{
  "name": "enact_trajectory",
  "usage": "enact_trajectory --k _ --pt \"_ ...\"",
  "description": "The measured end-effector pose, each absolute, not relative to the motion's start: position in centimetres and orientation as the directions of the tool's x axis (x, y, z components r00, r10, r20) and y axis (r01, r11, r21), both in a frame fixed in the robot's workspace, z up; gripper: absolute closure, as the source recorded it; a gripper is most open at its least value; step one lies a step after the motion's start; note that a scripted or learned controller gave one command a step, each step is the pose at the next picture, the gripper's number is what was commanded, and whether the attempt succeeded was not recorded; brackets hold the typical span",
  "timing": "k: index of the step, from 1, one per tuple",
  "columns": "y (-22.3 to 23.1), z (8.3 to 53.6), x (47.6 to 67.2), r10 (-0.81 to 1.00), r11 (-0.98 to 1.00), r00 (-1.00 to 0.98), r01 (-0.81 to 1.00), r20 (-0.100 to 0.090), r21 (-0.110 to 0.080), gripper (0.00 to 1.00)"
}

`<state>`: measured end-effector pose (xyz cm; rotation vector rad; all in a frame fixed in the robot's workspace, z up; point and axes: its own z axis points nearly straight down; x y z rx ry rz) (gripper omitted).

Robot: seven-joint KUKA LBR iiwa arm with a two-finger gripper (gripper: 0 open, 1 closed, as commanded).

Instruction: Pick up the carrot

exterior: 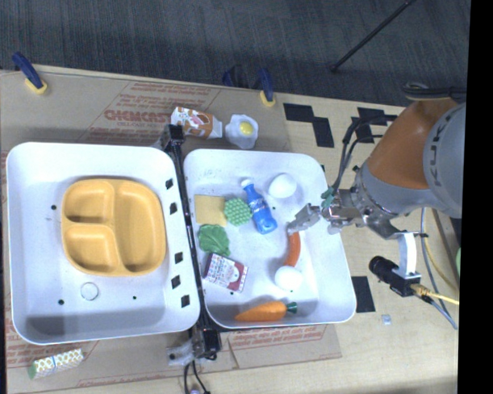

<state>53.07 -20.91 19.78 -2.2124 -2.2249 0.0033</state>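
So the carrot (261,312) is lying along the near wall of the right bin (334,276), while the gripper (304,219) hovers well apart over a red sausage (294,249), can't tell how wide it's set.

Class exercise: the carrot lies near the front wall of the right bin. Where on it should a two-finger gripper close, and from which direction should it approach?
Grip the carrot across its thick orange middle, coming straight down from above. It lies flat and roughly parallel to the right bin's front wall, green tip toward the right. The fingers should probably straddle its narrow width, one on the wall side, one on the inner side. The white egg sits just behind it, so room there looks tight.
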Motion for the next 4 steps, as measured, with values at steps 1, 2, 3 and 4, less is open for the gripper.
enact_trajectory --k 1,2,3,4 --pt "-14.4 9.1 51.6 1.000 -0.026 0.026 1.000 0.001 -0.005 0.00" --pt "-12.8 15.3 57.4 0.998 -0.065 0.065 0.998 0.001 -0.003 0.00" --pt "-10.1 9.2 55.6 1.000 0.028 -0.028 1.000 0.001 -0.003 0.00" --pt "-7.1 19.2 60.9 0.890 -0.456 0.456 0.890 0.000 -0.005 0.00"
